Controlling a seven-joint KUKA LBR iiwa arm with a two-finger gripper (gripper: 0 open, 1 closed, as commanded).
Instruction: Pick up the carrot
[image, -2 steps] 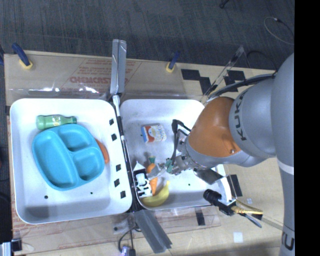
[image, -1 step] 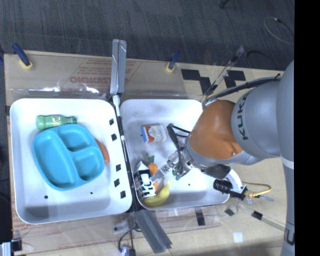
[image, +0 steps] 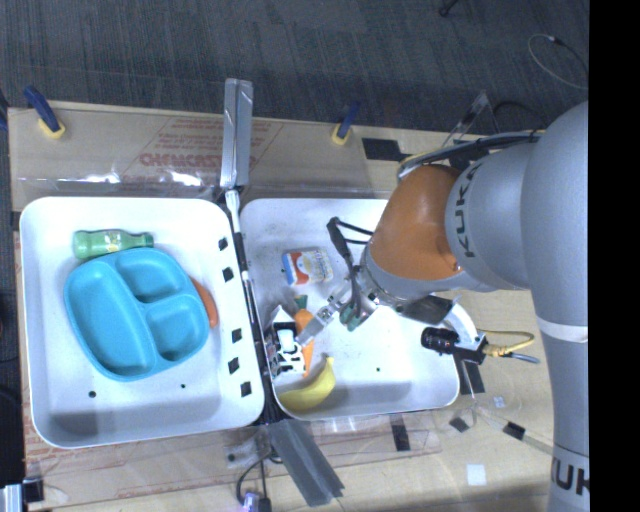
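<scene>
Where the right bin's left wall runs, the carrot (image: 304, 320) lies just above the banana (image: 310, 386). The gripper (image: 288, 345) is down beside it, also just above the banana; whether it grips anything cannot be told. A small carton (image: 306, 267) sits farther above the banana.

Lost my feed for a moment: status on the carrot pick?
Gripper low in right bin, fingers unclear. Carrot below it, not seen held. Banana and small carton close by.
</scene>
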